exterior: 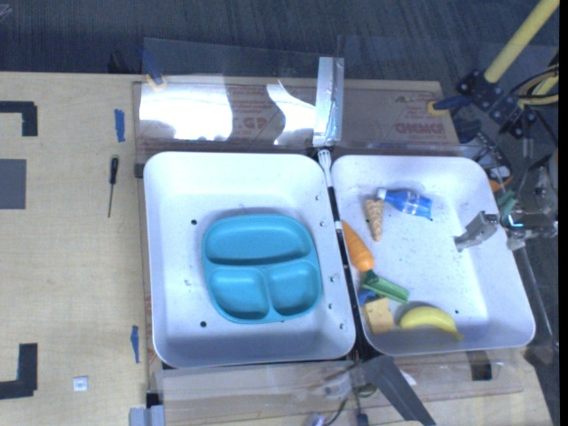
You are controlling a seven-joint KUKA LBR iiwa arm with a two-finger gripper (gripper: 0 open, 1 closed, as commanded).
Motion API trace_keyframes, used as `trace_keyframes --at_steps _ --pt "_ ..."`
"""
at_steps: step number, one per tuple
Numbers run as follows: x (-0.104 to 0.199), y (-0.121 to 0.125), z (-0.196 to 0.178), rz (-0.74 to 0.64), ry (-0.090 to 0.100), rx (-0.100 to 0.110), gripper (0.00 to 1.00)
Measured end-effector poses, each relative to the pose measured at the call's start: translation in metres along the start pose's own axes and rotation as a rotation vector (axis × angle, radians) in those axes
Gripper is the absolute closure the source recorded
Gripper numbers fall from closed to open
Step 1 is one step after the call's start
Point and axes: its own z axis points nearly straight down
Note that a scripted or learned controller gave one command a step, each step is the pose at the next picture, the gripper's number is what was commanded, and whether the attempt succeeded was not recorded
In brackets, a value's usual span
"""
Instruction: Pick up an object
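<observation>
The right bin (497, 327) holds several small objects. A blue and white tube (406, 201) lies near the back, with a tan cone (374, 217) just left of it. An orange carrot (358, 248) rests against the left wall. Below it are a green pod (383, 286), a yellow block (378, 315) and a banana (428, 319) near the front. My gripper (475, 231) reaches in over the bin's right side, above bare floor, right of the tube and apart from every object. Nothing is seen in its grasp.
The left bin (169, 193) holds a blue divided plate (261, 266). A clear panel and cardboard (266, 114) stand behind both bins. Cables and a yellow pole (524, 34) crowd the back right. A wooden bench (62, 264) extends left.
</observation>
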Motion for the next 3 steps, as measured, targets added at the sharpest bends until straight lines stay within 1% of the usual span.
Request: trace_keyframes --at_steps 1,2,3 --pt "0.029 -0.009 0.129 0.041 0.002 0.007 0.00" --pt "0.007 -0.020 0.132 0.001 0.001 0.002 0.00" --pt "0.072 -0.011 0.103 -0.006 0.000 -0.005 0.00"
